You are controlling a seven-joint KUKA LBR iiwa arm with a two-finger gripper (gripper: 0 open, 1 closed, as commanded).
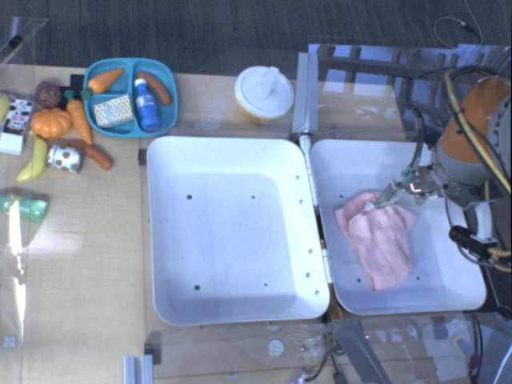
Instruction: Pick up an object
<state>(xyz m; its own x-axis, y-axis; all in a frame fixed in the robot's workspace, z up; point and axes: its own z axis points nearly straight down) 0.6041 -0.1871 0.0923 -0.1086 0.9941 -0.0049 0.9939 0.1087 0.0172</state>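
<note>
1. Pink cloth point(378, 237) lies crumpled in the right bin point(448, 294).
2. Tool point(394, 192) sits at the cloth's upper edge, probably lining up a pinch.
3. Grip state: can't tell.

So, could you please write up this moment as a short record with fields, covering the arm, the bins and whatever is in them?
arm: reaches in from the view's right, over the right bin
end effector: at the upper right edge of the pink cloth
grasp: cannot tell from this view
right bin contents: pink cloth, crumpled, lying near the middle
left bin: white, beside the right bin
bench, left side: blue divided plate with toy food; more toy food beside it
bench, top: white lidded cup
</note>
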